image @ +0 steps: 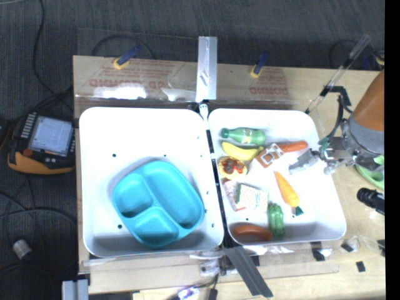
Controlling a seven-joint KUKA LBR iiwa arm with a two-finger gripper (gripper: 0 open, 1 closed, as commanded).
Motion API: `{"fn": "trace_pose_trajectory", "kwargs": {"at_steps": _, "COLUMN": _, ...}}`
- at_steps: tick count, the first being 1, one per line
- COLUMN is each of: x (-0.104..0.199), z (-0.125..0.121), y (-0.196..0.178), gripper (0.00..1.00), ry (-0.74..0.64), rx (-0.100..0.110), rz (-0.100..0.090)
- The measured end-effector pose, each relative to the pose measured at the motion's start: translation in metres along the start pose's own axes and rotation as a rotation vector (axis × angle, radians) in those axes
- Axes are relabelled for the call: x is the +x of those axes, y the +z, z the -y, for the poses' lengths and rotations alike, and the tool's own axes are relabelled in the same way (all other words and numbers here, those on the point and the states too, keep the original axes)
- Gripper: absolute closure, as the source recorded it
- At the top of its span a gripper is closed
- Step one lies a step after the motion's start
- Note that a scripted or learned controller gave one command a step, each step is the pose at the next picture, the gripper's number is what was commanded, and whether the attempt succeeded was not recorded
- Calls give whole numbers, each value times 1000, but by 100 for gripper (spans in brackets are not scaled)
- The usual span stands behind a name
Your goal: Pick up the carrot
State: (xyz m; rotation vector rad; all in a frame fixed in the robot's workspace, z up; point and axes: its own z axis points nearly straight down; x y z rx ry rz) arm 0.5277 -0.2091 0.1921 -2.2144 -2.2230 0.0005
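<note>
The carrot (287, 190) is seen lying in the right bin (325, 186) of 2 on the worktop (350, 80), near a green cucumber (275, 220). The tool (307, 160) is poised just above it, nothing grasped; whether released or clenched cannot be told.

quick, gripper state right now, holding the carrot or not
gripper: cannot be told if open or closed; it holds nothing, sitting above the right bin apart from the carrot.

The carrot (287, 190) is a small orange cone with a dark green tip, lying flat in the right bin (325, 212), slanting toward its near right corner, green end nearest that corner
</note>
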Motion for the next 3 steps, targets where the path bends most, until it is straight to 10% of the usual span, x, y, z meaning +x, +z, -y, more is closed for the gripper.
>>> {"fn": "trace_pose_trajectory", "kwargs": {"at_steps": 1, "x": 4, "z": 1, "y": 102, "gripper": 0, "ry": -187, "rx": -11, "rz": 1}}
{"fn": "trace_pose_trajectory", "kwargs": {"at_steps": 2, "x": 6, "z": -1, "y": 92, "gripper": 100, "ry": -188, "rx": -16, "rz": 1}}
{"fn": "trace_pose_trajectory", "kwargs": {"at_steps": 3, "x": 53, "z": 12, "y": -11, "gripper": 100, "ry": -132, "rx": -1, "rz": 3}}
